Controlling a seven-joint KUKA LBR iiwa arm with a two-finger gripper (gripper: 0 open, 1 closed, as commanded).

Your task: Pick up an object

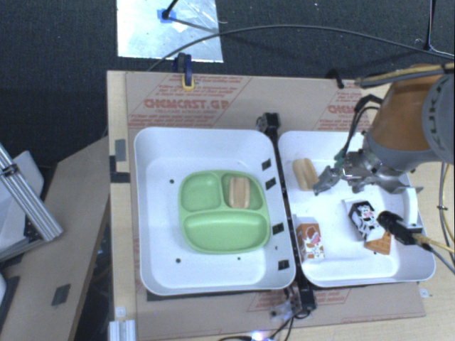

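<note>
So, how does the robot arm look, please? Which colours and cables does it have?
The arm is thick and rounded, grey, with a wide orange band above the wrist. A dark cable loops along its side. The gripper is small, of grey metal, with darker parts.

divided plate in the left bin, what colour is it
Light green; the divided plate shows clearly in the camera view, lying in the left bin.
</note>
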